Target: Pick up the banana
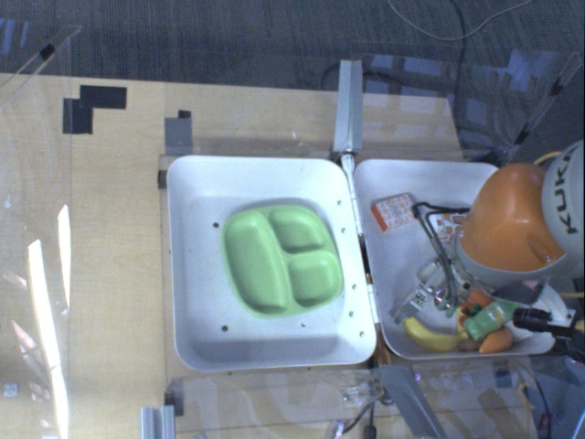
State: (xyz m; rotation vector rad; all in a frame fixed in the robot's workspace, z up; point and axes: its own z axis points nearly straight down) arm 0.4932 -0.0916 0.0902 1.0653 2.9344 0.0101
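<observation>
I cannot tell how my jaws stand, so I should settle squarely astride the banana (431,335), clear of the carrot (494,341).

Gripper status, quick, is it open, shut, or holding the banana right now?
Gripper: over the right bin, just above the banana; open or shut cannot be told, and the banana lies on the bin floor, not held.

The arm's orange band (514,218) hides the right bin's (393,323) right side and is itself cut off by the picture's right edge, the banana's (430,334) right end disappears under a green packet (487,317), and the gripper (439,291) is too blurred to read.
</observation>
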